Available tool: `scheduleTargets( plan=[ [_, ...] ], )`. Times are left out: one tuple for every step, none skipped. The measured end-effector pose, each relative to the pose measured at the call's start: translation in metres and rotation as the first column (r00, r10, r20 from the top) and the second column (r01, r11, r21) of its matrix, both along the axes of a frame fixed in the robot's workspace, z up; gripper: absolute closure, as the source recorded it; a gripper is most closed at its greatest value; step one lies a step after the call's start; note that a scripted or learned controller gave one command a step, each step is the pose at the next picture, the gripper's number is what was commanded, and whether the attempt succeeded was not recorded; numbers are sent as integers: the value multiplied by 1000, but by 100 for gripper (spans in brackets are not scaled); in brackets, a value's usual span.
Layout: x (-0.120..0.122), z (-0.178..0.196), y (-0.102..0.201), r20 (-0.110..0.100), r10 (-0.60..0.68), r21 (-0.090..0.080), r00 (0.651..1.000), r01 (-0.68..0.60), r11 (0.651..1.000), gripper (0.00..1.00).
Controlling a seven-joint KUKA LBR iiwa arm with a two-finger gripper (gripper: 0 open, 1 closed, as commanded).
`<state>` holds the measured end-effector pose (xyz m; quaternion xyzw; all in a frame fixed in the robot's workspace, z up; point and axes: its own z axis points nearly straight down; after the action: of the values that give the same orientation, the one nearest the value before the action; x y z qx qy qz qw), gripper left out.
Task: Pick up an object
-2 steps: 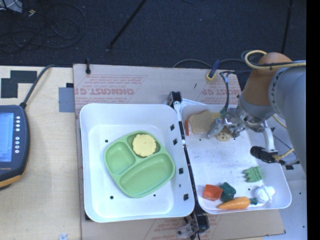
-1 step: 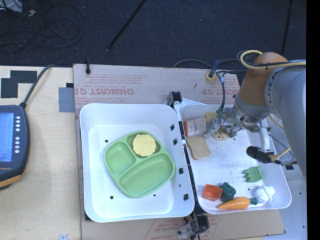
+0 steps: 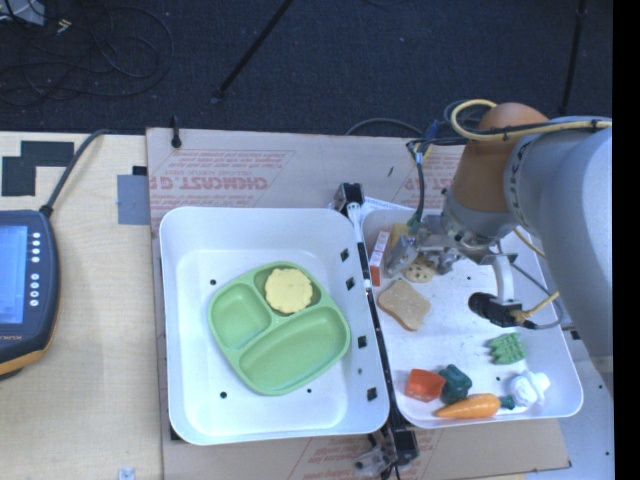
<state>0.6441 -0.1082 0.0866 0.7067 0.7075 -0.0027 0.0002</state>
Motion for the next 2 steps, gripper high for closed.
scheduleTargets(
  plan=[
    [0,-1,-36,0,-2,7,1000,2,1000,0],
    [-2,8,16,-3,-3,-15,1000,3,1000,0]
  ],
)
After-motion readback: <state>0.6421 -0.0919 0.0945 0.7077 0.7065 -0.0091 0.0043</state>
